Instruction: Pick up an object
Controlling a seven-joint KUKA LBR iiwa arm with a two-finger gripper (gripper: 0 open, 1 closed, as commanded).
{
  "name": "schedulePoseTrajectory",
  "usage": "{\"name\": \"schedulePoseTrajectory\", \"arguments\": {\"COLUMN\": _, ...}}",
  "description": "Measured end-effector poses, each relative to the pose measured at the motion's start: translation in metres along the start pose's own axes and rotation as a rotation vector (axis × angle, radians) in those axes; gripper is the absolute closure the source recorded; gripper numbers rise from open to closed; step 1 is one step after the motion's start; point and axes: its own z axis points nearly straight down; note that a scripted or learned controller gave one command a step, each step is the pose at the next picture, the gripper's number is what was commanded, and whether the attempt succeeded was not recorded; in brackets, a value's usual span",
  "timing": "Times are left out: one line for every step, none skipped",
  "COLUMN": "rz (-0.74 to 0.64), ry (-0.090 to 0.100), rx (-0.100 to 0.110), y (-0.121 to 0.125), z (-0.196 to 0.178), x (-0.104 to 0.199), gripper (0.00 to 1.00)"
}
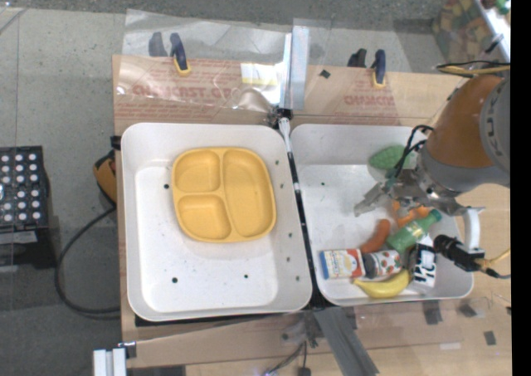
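My gripper (375, 198) hangs over the middle of the right bin (332, 158), reaching in from the right below the orange-banded wrist (465, 129). Just below and right of it lie an orange carrot-like piece (377, 235) and a green bottle (412, 232). A green leafy toy (387, 157) sits just above the gripper. Along the bin's front edge lie a small carton (358, 264), a yellow banana (385, 285) and a black-and-white item (425, 267). Nothing is visibly held in the gripper.
The left bin (149, 266) holds a yellow divided plate (224, 193). Clamps and plastic sheeting (207, 75) line the bench's back edge. A black cable (75, 241) runs at the far left.
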Motion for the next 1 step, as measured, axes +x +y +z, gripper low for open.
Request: {"name": "schedulePoseTrajectory", "arguments": {"rz": -0.104, "ry": -0.002, "rx": -0.003, "y": -0.0418, "z": 0.0208, "x": -0.0203, "gripper": 0.0}}
